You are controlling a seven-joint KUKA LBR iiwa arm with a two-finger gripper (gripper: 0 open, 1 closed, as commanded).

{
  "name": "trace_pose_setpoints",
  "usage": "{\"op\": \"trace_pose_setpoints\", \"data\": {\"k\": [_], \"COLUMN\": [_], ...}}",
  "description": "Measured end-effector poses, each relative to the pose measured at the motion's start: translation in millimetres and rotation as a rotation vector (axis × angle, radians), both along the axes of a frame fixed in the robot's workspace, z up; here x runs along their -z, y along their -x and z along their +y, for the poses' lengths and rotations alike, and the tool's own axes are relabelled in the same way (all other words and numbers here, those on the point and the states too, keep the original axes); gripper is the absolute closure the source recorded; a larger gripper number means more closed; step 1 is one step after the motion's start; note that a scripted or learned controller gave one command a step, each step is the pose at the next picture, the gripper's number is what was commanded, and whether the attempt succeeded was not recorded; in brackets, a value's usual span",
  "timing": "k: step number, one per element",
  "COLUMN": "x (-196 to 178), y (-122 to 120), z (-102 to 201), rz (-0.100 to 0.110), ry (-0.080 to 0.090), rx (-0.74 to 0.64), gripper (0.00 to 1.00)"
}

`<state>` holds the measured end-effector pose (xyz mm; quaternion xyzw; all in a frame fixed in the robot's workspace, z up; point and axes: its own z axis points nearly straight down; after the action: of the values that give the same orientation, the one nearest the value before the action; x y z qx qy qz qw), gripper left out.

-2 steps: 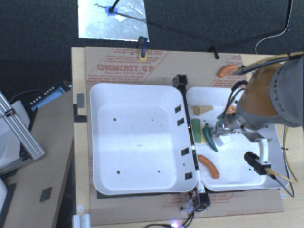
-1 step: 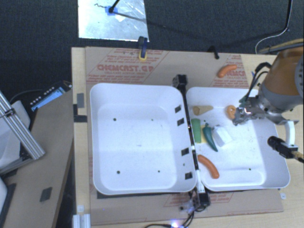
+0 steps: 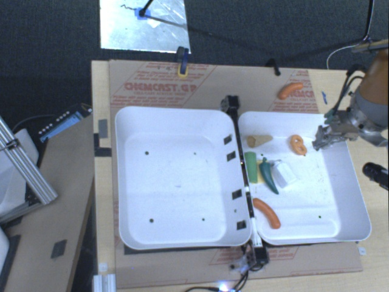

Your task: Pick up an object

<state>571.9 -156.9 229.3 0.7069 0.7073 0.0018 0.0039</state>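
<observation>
The right bin holds several small objects: a tan wedge, an orange curled piece, a green stick, a dark green pepper, a white block and an orange sausage shape. My gripper hangs over the bin's upper right part, just right of the orange curled piece and apart from it. I see nothing between its fingers.
The left bin lies beside the right one, with black clips along the shared rim. Another orange sausage lies on the cardboard behind the right bin. A yellow and blue clamp stands at the back.
</observation>
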Motion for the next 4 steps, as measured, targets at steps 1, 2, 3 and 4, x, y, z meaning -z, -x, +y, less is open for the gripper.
{"op": "trace_pose_setpoints", "data": {"k": [1,2,3,4], "x": [47.2,44.0,-80.0,-47.5], "y": [-64.6,-98.7,-96.6,-96.3], "z": [104.9,133.2,138.4,71.7], "rz": [0.005,0.002,-0.008,0.007], "ry": [-0.007,-0.004,-0.003,0.000], "rx": [-0.014,-0.008,-0.006,0.005], "gripper": [1.00,1.00,1.00,1.00]}}
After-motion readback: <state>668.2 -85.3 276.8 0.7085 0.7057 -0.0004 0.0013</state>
